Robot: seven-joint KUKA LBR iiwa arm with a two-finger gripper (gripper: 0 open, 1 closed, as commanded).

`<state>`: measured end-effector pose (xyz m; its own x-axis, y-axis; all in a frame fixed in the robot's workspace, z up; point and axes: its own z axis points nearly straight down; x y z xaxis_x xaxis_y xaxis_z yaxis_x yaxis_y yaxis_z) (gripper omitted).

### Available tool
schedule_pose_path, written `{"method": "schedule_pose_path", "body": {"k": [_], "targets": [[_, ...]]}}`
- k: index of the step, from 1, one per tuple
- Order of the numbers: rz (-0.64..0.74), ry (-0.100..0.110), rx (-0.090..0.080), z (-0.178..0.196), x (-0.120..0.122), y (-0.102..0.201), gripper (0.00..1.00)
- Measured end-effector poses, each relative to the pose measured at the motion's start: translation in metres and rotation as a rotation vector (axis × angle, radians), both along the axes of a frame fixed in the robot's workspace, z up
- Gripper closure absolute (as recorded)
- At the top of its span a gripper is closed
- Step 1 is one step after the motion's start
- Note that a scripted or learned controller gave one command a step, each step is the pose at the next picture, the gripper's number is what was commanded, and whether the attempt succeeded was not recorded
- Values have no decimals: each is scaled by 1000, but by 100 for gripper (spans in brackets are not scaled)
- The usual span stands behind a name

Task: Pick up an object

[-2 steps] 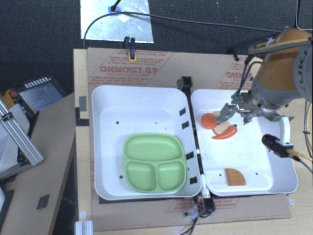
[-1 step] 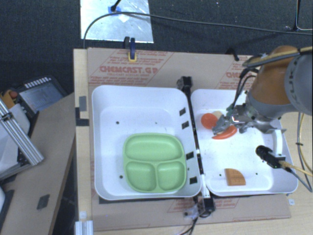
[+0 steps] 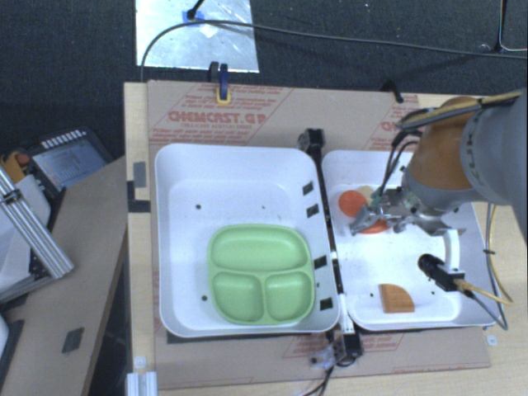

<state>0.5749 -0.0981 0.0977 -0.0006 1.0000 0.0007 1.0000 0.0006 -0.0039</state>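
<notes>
In the right bin (image 3: 429, 316) an orange-red round object (image 3: 353, 201) lies near the left wall. A flat red piece (image 3: 375, 228) shows just below it, partly covered by the gripper. My gripper (image 3: 366, 219) hangs low over these two, right beside the round object. A brown wedge-shaped object (image 3: 397, 299) lies apart from the gripper, near the bin's front wall. The arm's grey body and orange band (image 3: 441, 159) cover the bin's back right part.
The left bin (image 3: 177, 188) holds a green plate with three compartments (image 3: 261, 272) toward its front. A black divider strip (image 3: 324, 221) runs between the bins. Cardboard (image 3: 247, 114) lies under both bins, with a clamp (image 3: 221, 81) at its back edge.
</notes>
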Motion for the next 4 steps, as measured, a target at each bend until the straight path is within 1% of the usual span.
{"method": "schedule_pose_path", "body": {"k": [1,2,3,4], "targets": [[0,-3,0,-14,0,0,0],[0,-6,0,-2,1,0,100],[2,-11,-2,58,-4,0,100],[3,-10,-2,102,-3,3,100]]}}
